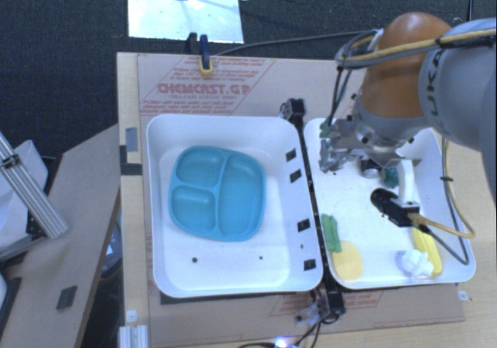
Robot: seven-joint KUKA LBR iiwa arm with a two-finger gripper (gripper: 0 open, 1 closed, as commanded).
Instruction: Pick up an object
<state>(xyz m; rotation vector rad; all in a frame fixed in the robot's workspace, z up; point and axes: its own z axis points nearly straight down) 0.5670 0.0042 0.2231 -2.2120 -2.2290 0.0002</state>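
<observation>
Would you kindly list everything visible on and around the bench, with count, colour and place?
divided plate: one, blue, middle of the left bin
left bin: one, white, left on the bench
right bin: one, white, beside it on the right
green piece: one, green, right bin near the left wall
yellow disc: one, yellow, right bin's front
yellow stick: one, yellow, right bin's front right
white lump: one, white, beside the stick
teal item: one, teal, under the arm
clamp: one, blue and yellow, bench's far edge
gripper: one, grey, over the right bin's far left
</observation>
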